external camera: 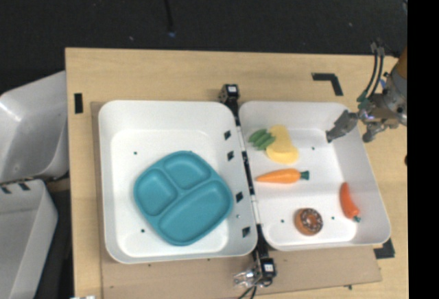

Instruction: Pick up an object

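Your gripper (357, 125) hangs over the upper right corner of the right bin (322, 239), with its two fingers spread apart and nothing between them. Below it you see the toy food in this bin: a yellow piece with green leaves (278, 143), a carrot (281, 177), a brown donut (309, 221) and a small red pepper (350, 201). A teal divided plate (182, 197) lies in the left bin (116, 126).

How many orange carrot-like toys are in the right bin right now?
2. One carrot lies across the middle of the right bin, below the yellow toy; a smaller one lies near the right wall. None looks hidden.
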Tool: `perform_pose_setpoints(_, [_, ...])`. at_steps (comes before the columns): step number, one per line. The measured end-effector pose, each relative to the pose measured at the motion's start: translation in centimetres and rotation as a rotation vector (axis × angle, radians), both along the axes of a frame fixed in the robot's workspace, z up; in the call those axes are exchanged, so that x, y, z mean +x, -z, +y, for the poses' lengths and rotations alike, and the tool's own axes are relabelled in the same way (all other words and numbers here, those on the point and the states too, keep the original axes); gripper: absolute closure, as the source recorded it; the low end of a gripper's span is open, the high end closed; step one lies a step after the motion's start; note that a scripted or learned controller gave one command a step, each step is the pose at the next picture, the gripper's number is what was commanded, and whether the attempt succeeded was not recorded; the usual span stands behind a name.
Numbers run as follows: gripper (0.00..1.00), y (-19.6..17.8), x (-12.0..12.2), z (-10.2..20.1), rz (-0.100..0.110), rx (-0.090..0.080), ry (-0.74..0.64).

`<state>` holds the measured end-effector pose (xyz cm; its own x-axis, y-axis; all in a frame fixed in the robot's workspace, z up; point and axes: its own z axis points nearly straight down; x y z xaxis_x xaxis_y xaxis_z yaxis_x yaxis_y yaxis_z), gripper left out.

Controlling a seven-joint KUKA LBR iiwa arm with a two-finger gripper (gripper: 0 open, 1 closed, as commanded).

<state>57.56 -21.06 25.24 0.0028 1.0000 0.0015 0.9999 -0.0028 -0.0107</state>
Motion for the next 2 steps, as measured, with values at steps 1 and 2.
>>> perform_pose_setpoints(1, [0.00, -0.7, 0.2, 0.0, -0.012, -0.002, -0.003])
perform_pose_setpoints(2, [0.00, 5.6, 0.2, 0.0, -0.007, -0.002, -0.003])
